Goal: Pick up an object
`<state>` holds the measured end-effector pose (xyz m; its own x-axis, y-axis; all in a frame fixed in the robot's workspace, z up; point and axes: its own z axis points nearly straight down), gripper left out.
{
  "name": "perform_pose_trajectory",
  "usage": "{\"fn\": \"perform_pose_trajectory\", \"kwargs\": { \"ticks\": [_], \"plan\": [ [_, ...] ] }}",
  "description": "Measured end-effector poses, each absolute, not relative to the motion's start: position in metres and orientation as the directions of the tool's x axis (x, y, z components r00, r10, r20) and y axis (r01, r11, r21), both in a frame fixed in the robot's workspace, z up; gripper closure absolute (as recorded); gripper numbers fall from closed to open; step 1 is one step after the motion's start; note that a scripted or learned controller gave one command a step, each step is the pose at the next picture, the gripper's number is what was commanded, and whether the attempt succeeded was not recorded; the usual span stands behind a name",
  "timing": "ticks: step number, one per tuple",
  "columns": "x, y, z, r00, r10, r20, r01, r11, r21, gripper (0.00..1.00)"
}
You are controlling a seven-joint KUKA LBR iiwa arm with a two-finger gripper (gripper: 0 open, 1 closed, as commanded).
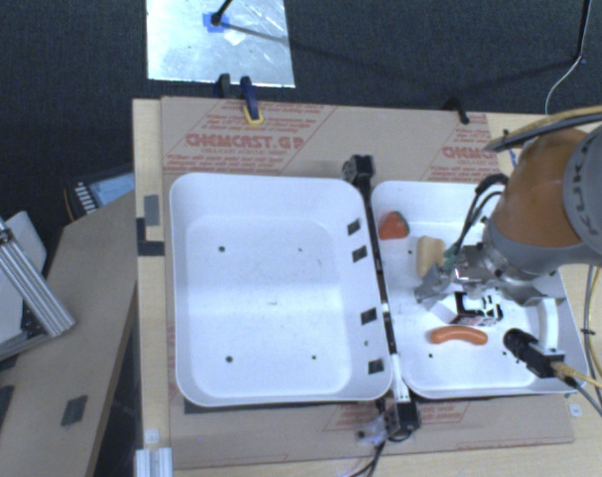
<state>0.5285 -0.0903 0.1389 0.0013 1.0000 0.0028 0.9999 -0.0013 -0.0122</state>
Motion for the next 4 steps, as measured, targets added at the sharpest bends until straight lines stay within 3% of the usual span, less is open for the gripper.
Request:
{"fn": "perform_pose_trajectory", "kwargs": {
  "ticks": [1,2,3,4],
  "plan": [
    [0.535,-0.091,0.155,-0.002,1.000,0.000,1.000,0.002,0.003,1.00],
    [0.570,-0.012,0.332,-0.014,1.000,0.002,1.000,0.014,0.022,1.00],
    [0.534,-0.060,0.270,0.004,1.000,-0.001,1.000,-0.004,-0.003,1.00],
    [0.521,0.027,0.390,-0.015,1.000,0.004,1.000,0.015,0.015,1.00]
  ]
}}
